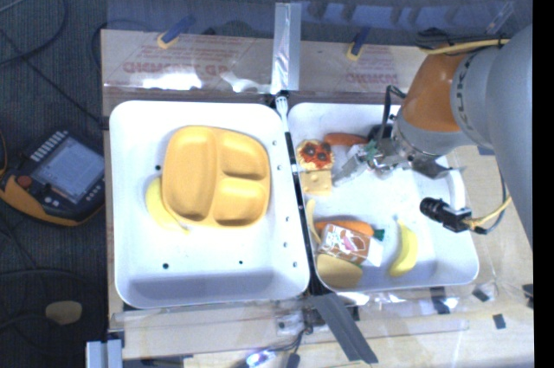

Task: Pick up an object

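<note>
We see the gripper (353, 164) lowered into the upper part of the right bin (450, 271), its fingers spread apart and holding nothing, just beside a slice of toy pizza (313, 153) and a pale cheese-like block (317, 181). An orange carrot-like piece (344, 138) lies just above it, while a small printed carton (344, 244), a bun (338, 271) and a banana (402, 250) sit nearer the front wall. In the left bin (130, 271), a yellow divided tray (215, 176) lies upside down.
</note>
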